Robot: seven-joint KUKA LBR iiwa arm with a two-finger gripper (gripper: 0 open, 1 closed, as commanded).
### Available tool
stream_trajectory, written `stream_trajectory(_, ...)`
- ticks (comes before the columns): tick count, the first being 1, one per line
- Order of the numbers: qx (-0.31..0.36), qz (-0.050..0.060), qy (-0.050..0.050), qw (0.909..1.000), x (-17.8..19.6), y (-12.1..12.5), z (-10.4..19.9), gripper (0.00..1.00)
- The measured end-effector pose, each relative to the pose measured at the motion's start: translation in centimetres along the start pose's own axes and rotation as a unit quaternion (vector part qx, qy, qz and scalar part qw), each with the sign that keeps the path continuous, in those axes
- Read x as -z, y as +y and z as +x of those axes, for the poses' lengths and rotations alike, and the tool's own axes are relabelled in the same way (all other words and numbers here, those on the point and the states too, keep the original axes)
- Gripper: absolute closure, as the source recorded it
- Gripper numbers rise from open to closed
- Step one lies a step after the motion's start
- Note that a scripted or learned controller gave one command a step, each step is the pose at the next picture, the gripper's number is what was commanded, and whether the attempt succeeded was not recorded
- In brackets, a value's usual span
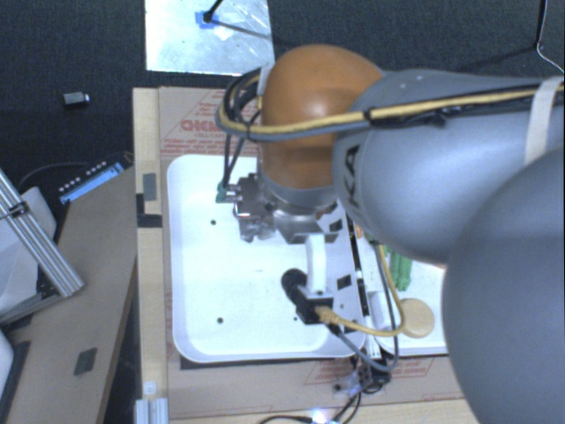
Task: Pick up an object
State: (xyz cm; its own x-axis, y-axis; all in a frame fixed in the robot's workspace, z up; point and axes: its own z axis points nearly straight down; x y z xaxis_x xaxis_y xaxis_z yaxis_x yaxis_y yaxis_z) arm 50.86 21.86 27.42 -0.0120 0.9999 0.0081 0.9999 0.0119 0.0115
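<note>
Grey arm (459,193) hides much of both bins (199,237); whether its fingers are spread is unclear.

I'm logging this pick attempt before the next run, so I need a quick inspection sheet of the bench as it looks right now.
Surface: left white bin, bare floor with a few small dark specks; it sits on cardboard.
Job's things: a green object and a tan round object lie in the right bin, partly hidden by the arm.
Clutter: nothing seen in the left bin.
Grippers: gripper hangs over the left bin; finger state cannot be told.
Cables: yellow cable runs along the arm; black wires hang near the bins' front edge.
Surroundings: foil sheet behind the bench, metal rail at left.
</note>
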Motion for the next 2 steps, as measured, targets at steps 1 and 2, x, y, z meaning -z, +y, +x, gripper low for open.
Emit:
stream_trajectory(1,-0.003,0.002,-0.003,1.0,1.7,7.0,1.6,1.0)
stream_trajectory(2,-0.004,0.002,-0.004,1.0,3.6,13.6,1.3,1.0)
